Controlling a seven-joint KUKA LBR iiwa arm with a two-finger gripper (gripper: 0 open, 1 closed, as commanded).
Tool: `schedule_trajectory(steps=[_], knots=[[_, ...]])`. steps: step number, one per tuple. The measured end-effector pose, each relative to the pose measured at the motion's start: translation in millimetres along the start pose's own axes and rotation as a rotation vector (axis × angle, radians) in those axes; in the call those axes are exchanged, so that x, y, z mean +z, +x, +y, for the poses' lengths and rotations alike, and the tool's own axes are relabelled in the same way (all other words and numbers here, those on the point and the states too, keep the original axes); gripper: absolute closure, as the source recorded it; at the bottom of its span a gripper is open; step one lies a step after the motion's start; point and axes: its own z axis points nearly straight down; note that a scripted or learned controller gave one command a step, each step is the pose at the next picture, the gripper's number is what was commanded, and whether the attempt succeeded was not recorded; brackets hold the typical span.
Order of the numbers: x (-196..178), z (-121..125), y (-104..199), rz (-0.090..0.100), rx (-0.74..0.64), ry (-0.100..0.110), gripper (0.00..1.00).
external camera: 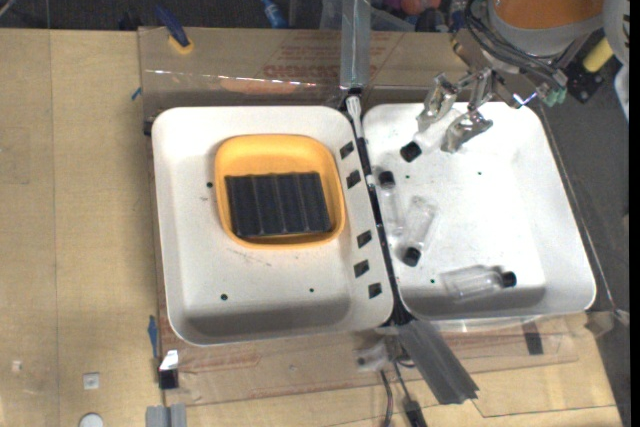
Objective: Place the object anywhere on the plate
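Wooden bench, two white bins: left bin holds an orange plate bearing a dark ribbed slab. Right bin holds three clear, black-capped vials, one by the divider, one near the front edge, one near my fingers. My gripper hangs over the right bin's far end, jaws parted, gripping nothing.

Bright, even overhead light; soft shadows, slightly grainy picture.
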Motion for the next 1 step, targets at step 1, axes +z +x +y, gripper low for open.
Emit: schedule_trajectory(steps=[1], knots=[[-25.3, -4.2, 2.7, 0.000, -0.039, 0.000, 1.00]])
